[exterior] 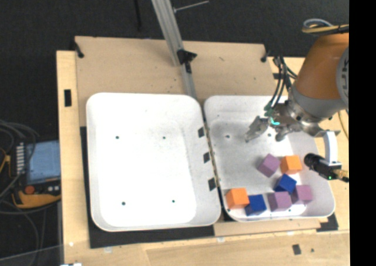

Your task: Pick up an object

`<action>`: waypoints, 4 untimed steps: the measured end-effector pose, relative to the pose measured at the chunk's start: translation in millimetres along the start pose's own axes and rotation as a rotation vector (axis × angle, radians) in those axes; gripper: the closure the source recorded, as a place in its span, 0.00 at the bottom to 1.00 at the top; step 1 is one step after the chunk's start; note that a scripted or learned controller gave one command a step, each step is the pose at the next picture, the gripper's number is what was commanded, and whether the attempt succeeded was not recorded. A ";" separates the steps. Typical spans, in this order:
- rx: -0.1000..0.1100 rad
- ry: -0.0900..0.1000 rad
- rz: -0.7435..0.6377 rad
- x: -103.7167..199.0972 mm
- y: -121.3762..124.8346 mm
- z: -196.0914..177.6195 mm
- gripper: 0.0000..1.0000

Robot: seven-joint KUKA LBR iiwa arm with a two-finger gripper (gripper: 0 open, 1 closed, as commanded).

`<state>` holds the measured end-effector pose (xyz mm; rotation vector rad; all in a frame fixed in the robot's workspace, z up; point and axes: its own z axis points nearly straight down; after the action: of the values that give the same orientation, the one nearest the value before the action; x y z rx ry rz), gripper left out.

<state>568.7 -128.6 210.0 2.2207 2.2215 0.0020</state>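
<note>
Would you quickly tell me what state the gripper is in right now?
Gripper: open, holding nothing, above the right bin.

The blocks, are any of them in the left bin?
No, the blocks all lie in the right bin.

one fixed camera above the bench (147,59), slanted downward, both bins (147,159) framed

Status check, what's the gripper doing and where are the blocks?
Gripper above right bin, nothing between its fingers. Blocks clustered at bin's near right corner; nearest, purple block. Nothing in the way.
</note>
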 end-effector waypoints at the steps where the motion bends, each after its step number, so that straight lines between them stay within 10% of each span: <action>1: 0.006 -0.001 0.001 4.4 -9.2 50.4 0.00; 2: -0.018 -0.008 -0.001 4.5 -11.9 88.7 0.00; 3: 0.000 -0.002 0.007 3.4 -10.9 112.6 0.00; 4: -0.004 -0.002 0.013 2.0 -10.1 100.7 1.00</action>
<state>558.7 -126.6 109.2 2.2326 2.2038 0.0049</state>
